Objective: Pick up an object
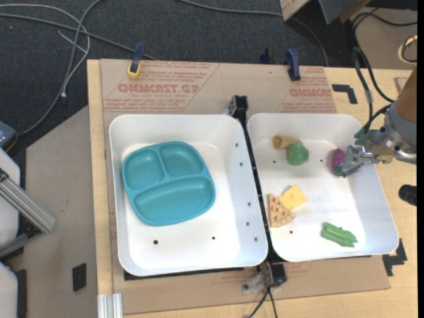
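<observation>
Two shallow white bins sit side by side on the cardboard-covered worktop (199, 78), and we count five small toy foods in the right bin (377, 197) and one item in the left bin (132, 244).

Nearest us in the right bin lies one knobbly green plastic vegetable (339, 234). A little farther and to the left we see one yellow plastic cheese wedge (294, 197) touching one tan waffle-patterned piece (278, 212). Farther again stand one round green ball-like fruit (297, 154) and one small tan cone-shaped piece (280, 141) just beside it.

At the right side of that bin, one purple rounded plastic fruit (338, 161) sits right against the hand (352, 158). We cannot tell whether the hand is wide, narrow, or gripping it.

We judge the purple fruit light, stiff and rather slick; a hold across its middle seems safest, since the rounded sides could squirt out.

The left bin carries one teal plastic divided plate (169, 183).
</observation>
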Controlling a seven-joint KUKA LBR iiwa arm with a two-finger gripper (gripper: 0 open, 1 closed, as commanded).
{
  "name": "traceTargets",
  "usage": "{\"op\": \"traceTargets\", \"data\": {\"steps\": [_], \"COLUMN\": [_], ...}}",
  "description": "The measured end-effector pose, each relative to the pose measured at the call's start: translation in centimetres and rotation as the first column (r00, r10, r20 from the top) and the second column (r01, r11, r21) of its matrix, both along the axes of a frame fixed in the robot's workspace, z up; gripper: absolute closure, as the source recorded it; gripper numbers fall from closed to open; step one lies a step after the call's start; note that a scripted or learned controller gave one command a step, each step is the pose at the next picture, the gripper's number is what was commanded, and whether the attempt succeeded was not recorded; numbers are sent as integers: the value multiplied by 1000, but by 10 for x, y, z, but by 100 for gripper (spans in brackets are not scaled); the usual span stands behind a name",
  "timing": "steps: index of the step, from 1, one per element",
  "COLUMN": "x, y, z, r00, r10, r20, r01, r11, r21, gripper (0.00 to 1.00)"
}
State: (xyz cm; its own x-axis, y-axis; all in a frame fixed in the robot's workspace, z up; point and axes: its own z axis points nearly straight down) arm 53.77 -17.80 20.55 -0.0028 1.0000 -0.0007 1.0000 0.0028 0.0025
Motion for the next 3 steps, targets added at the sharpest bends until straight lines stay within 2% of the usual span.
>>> {"op": "traceTargets", "data": {"steps": [1,2,3], "x": [2,14,28], "y": [-1,61,110], "z": [51,38,41], "r00": [1000,1000,1000], "r10": [0,4,4], "r20": [0,-9,-5], "r01": [0,-4,-4], "r11": [1000,1000,1000], "r21": [-1,5,3], "gripper": [100,100,100]}}
